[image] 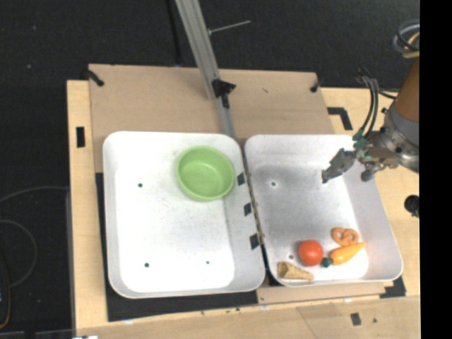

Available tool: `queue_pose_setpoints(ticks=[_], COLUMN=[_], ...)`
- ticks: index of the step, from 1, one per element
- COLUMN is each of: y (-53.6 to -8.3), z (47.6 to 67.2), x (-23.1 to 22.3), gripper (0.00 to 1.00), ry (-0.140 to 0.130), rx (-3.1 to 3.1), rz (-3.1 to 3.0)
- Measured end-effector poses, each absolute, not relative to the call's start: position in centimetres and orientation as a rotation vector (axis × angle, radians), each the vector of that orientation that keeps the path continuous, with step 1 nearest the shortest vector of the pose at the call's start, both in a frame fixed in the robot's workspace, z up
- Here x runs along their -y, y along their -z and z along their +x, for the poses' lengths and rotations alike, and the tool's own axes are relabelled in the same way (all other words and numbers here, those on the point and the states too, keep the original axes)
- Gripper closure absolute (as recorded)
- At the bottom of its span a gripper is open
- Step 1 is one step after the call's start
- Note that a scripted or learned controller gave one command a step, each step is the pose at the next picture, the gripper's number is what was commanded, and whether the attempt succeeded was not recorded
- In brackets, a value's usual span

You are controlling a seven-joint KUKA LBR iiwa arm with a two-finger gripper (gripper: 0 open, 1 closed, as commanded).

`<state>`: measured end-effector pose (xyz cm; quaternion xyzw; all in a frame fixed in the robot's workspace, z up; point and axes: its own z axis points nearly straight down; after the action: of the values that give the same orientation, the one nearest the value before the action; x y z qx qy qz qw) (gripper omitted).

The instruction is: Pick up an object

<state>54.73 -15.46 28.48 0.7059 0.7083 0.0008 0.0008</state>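
Candidate objects cluster in the right bin's [304,154] near corner: red tomato [310,251], orange carrot-like piece [346,253], pretzel [344,235], tan wedge [295,272], all nearly touching; a green bowl [205,174] sits alone in the left bin [141,260]. End effector [349,165] hovers over the right bin's far-right side, well apart from them, holding nothing, fingers look spread. Risk: crowded corner against the bin wall could mean a glancing grab or a nudged neighbour; wooden counter [155,97], dark floor around.
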Motion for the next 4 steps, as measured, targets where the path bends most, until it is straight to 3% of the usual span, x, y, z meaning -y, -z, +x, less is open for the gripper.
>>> queue_pose_setpoints(ticks=[1,4], y=[-28.5,-11.9], z=[54.7,55.0], x=[15.5,16.2], gripper=[0.0,0.0], ry=[-0.003,0.007], rx=[-2.222,-2.222], rz=[2.218,2.224])
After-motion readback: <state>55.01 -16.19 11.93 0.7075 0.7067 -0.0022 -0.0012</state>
